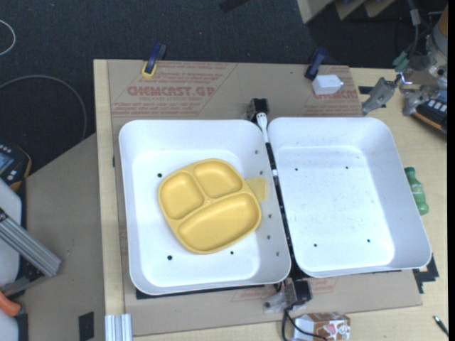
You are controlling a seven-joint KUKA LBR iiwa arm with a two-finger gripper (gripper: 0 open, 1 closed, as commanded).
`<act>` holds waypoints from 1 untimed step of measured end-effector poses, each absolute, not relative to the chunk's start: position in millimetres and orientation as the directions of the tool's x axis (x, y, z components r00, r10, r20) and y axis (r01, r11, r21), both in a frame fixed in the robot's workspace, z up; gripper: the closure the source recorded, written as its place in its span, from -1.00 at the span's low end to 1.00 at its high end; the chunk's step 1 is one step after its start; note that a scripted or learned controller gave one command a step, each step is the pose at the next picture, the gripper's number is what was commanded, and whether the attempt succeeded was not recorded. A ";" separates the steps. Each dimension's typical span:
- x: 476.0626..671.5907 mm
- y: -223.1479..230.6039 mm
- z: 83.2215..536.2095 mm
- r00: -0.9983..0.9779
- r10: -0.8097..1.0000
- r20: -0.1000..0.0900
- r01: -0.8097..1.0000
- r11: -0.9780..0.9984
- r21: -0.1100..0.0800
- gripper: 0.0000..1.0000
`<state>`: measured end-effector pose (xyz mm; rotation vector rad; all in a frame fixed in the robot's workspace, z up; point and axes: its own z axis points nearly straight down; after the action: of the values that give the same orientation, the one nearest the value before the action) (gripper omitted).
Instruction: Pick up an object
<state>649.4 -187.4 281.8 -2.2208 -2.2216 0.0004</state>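
A yellow divided plate (208, 204) with three compartments lies flat in the left bin (138, 148), near its middle. A small pale yellow piece (257, 187) pokes out from under the plate's right edge. My gripper (394, 98) hangs at the upper right, beyond the far right corner of the right bin (341, 190) and far from the plate. Its two grey fingers (375, 98) stand apart with nothing between them.
A green object (416, 190) lies just outside the right bin's right rim. A small white block (327, 84) and two blue clamps (153, 59) sit on the cardboard behind the bins. Cables and a small box (323, 327) lie at the front edge.
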 end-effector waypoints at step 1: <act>604.5 -136.6 376.1 -0.006 1.000 -0.002 1.000 0.006 0.012 -1.00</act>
<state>604.5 -136.6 376.1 -2.2220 -2.2346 -0.0121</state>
